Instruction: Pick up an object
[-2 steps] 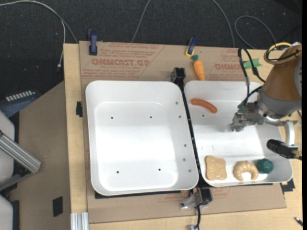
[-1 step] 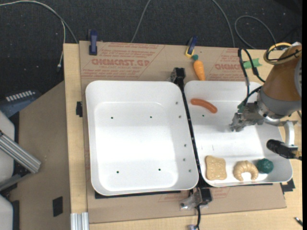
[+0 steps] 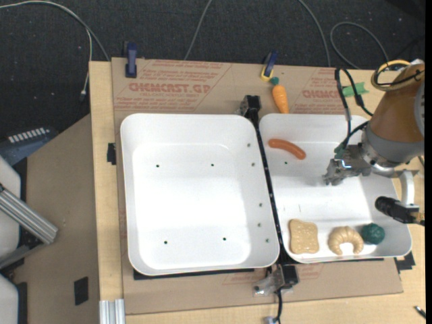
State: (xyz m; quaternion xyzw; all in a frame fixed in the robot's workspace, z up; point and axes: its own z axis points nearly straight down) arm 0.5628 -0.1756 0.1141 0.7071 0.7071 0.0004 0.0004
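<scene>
Camera view: cardboard-topped bench (image 3: 202, 79) on dark carpet, two white bins, the right bin (image 3: 317, 201) holding a sausage (image 3: 287, 148) well left of the gripper (image 3: 333, 174), whose finger state I cannot tell, the view being too small.

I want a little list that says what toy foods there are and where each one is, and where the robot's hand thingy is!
right bin: shallow white bin, holds four toy foods
orange sausage: far part of right bin
tan toast slice: near edge of right bin
golden croissant: beside the toast
dark green round piece: near corner, beside the croissant
orange carrot: on the board behind the bins
left bin: white, shallow
gripper: over right bin, right of the sausage, nothing seen between its fingers
</scene>
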